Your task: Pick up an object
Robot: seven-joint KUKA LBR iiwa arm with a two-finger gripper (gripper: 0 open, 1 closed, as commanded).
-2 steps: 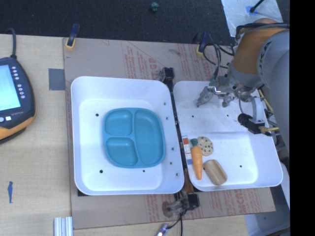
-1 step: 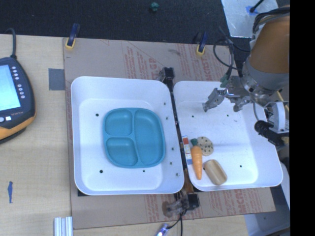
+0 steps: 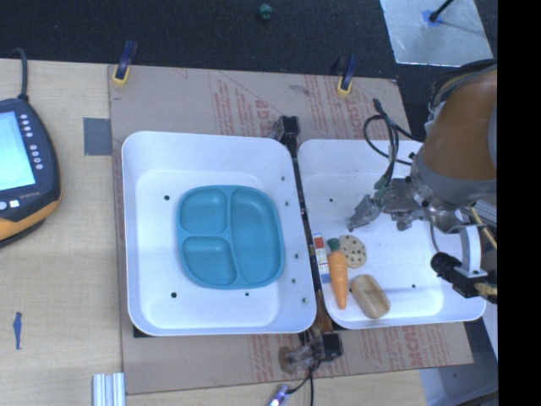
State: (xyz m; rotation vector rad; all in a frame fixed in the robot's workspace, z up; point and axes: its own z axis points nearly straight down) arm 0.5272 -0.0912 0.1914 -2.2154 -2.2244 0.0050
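The right bin holds an orange toy carrot with a green top near the bin's left wall, a round speckled cookie just right of the carrot's top, and a tan bread-like piece near the front wall. A small red-and-white item lies by the divider. My gripper hangs over the middle of the right bin, its tip pointing left, just above and right of the cookie. Nothing shows between its fingers. The grey and orange arm comes in from the right.
The left bin holds a blue three-compartment plate. A teach pendant lies at the bench's left edge. Clamps hold the cardboard at the back. Black cables loop over the right bin's rear.
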